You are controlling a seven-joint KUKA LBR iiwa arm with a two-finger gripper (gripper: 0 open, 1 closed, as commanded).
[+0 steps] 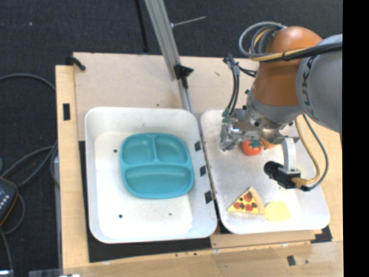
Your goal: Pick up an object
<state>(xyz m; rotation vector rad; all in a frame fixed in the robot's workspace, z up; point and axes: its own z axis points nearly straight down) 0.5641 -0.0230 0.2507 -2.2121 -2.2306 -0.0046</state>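
My grey arm with its orange band comes in from the upper right of the frame, and my jaws (233, 136) hang low over the upper left part of the right shallow white bin (242, 175). Whether they are spread or closed I cannot tell from this slant; nothing shows between them.

Just beside them, to the right, sits a small red-orange toy tomato with a green top (251, 147), partly tucked under my wrist housing. Toward the lower middle of the same bin lies a toy pizza slice, yellow crust with red pepperoni dots (247, 202), and touching its right side is a pale yellow rounded piece (277, 211). A black cable fitting (279, 173) hangs off my wrist over the bin's right half.

The left shallow white bin (104, 154) holds a teal plastic divided plate with three compartments (156, 165), lying flat near its centre. Both bins rest on the tan counter (121, 77), and a slanted aluminium rail (164, 30) rises from it at the upper middle of the frame. I can read no label or writing on any of these.
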